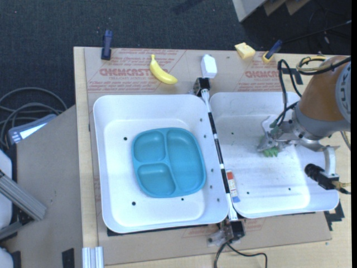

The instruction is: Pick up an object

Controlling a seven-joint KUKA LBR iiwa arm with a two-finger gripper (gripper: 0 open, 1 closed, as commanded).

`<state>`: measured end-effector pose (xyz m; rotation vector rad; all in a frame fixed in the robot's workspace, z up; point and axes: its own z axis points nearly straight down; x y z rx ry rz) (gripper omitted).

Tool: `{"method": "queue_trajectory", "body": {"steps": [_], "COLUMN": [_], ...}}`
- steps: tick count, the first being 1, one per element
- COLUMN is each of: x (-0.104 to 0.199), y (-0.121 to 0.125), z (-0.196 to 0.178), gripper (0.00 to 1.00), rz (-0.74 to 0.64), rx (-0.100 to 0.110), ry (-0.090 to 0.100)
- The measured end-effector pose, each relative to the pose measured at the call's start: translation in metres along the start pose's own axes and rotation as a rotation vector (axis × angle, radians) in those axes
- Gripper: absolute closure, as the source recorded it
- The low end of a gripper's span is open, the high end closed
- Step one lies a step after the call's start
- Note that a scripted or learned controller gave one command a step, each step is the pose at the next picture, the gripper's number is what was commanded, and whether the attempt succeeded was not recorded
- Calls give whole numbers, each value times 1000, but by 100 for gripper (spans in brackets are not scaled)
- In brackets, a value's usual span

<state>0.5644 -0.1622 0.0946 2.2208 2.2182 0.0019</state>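
Note:
A small green object lies on the floor of the right bin, toward its right half. My gripper is lowered into that bin directly over the green object, touching or nearly touching it from above. The grey wrist and orange band cover the bin's right rear corner and hide part of the gripper. A blue divided plate rests flat in the middle of the left bin.
Behind the bins on the bench lie a yellow banana, a white block, a yellow chunk and two blue clips. A thin pen-like stick runs along the divide between the bins. Black cables hang near the wrist.

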Motion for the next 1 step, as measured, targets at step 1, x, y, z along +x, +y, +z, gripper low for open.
{"method": "queue_trajectory", "body": {"steps": [1], "x": [105], "y": [11], "z": [-90], "gripper": [100], "rz": [-3], "rx": [1], "ry": [2]}}
